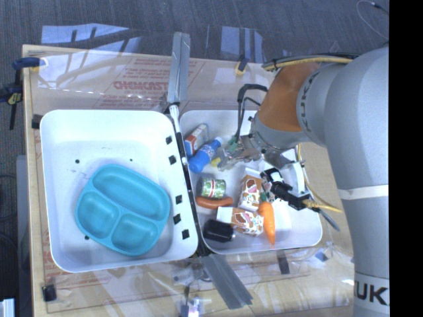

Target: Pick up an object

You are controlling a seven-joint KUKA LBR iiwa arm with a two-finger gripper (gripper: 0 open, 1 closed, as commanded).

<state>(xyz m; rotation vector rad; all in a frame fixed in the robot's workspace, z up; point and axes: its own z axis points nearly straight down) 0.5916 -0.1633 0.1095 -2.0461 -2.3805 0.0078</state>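
Note:
My gripper (232, 153) hangs low in the upper middle of the right bin (301, 233), below the orange wrist band. Just to its left lies a blue bottle (203, 154) with a white cap end, and beyond that a small red and white box (195, 137). Below the gripper sit a green can (213, 188), a reddish sausage (214, 202), a black block (217, 230), a patterned carton (250, 193) and an orange carrot (267, 221). I see nothing clearly held.
The left bin (59, 144) holds a blue sectioned plate (123, 207). A wall with black clips (177, 177) divides the two bins. The big grey arm (350, 144) covers the right bin's right side. A second patterned pack (247, 223) lies by the carrot.

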